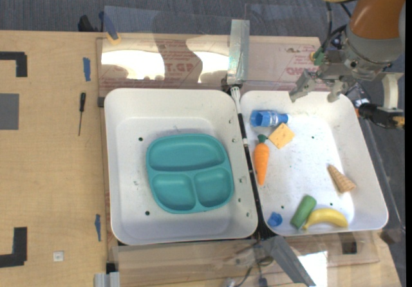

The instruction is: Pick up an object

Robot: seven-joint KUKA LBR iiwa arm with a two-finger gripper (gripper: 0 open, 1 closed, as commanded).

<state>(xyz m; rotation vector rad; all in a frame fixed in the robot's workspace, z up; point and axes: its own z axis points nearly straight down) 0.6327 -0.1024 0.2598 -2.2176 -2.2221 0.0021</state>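
My gripper [317, 91] hangs over the far edge of the right bin [368, 170], its two fingers spread open with nothing between them. Below it in that bin lie a blue bottle [268, 118], a yellow cheese wedge [281, 136] and an orange carrot [261, 160]. Toward the bin's right side rests an ice cream cone [342, 178]. Near the front are a green cucumber [303, 211], a yellow banana [327, 217] and a small blue piece [275, 219].
The left bin [122, 150] holds a teal divided plate [189, 172]. A clear divider wall [238, 54] stands behind the bins. A wooden bench surface [45, 170] stretches to the left.
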